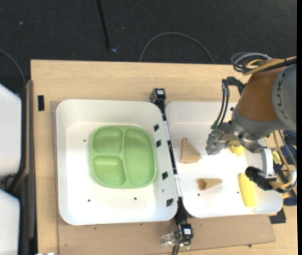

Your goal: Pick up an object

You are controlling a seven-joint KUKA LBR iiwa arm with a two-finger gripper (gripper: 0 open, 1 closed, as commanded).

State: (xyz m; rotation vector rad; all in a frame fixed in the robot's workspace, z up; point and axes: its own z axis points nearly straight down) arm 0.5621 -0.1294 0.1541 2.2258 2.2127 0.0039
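Three candidate objects lie in the right bin [193,110]: a tan wedge [189,152] near the bin's left wall, a small brown cone [209,183] lying on its side toward the near edge of the table [114,70], and a yellow corn cob [247,190] close to the bin's near right corner. All three rest on the bin floor, apart from one another, and none is lifted.

The end effector [216,142] is seen above the right bin's middle, just right of the tan wedge and apart from it. Nothing can be made out within it, and whether it is released or clenched cannot be told from this slanted view, since the wrist hides it.

The step in hand is judged to be the approach: a target is being lined up and no grasp has been made. The wedge is the nearest candidate. A short shift toward the bin's left wall and a descent would be called for, with the wedge's slanted faces squarely straddled so that it is not squeezed out sideways.

In the left bin [66,142] a green divided plate [123,156] is set near the centre.
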